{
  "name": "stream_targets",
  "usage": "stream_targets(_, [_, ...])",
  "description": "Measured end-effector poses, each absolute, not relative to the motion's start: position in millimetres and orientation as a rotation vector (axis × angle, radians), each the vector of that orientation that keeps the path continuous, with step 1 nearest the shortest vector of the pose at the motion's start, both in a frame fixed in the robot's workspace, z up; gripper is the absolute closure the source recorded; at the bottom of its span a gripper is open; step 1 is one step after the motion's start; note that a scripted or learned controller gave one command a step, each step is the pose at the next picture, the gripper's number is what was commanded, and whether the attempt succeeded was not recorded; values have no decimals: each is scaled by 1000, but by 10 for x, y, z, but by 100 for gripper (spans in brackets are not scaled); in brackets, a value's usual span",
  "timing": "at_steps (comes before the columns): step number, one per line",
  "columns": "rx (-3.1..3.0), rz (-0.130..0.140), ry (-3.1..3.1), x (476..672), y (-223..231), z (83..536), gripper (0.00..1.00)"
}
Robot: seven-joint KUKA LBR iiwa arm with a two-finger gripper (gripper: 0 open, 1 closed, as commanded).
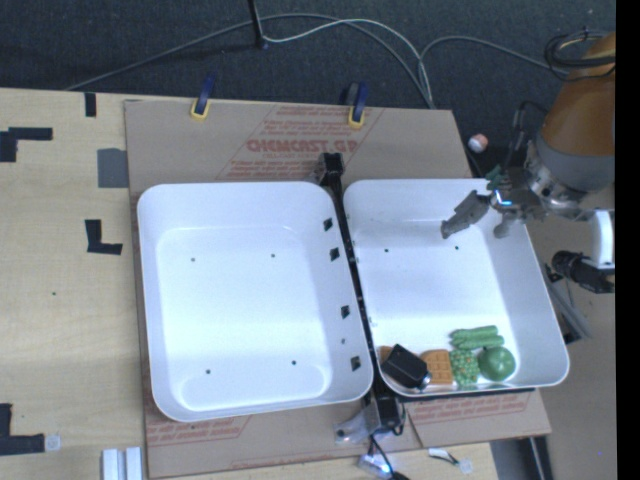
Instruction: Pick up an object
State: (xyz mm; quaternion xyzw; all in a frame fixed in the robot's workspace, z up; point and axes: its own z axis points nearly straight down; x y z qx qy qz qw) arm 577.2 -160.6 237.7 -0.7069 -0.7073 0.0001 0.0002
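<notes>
While the tool (480,214) hangs open over the right bin (520,268), cardboard (290,143) reads "CHEMCAST".

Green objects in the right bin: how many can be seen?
3, clustered in the right white plastic bin's near corner: a long green piece, a round green ball, a bumpy green block. Others may be hidden.

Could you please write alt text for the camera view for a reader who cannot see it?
A grey arm's gripper hangs above the right shallow white bin, away from a black block, orange waffle-like piece and green toy vegetables clustered at its near edge. Beside it sits the left white bin.
</notes>
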Motion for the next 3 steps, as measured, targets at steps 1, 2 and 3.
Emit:
stream_targets(1, [-2220, 0, -2222, 5773, -1602, 2478, 100])
stream_targets(2, [-2226, -10, -2227, 5008, -1417, 3424, 100])
stream_targets(3, [-2225, -8, -2227, 4873, -1346, 4200, 100])
